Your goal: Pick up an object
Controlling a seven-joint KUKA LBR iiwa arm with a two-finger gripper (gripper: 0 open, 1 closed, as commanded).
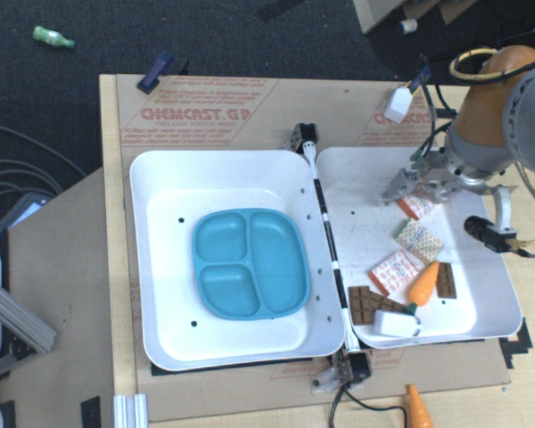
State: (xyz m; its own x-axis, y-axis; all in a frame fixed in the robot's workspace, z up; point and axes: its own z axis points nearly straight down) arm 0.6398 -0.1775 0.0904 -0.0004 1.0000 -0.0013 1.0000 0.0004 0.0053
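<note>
Camera view: two white bins; one blue tray, one toy carrot; gripper closure unclear.

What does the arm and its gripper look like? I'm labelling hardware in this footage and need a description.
The arm is a thick, rounded grey body with a broad orange band above the wrist. Below that sits a grey metal two-finger gripper of angular plates. Thin cables, one yellowish loop and darker ones, run beside the wrist. A black cylindrical part juts out below the wrist. No markings are readable.
</note>
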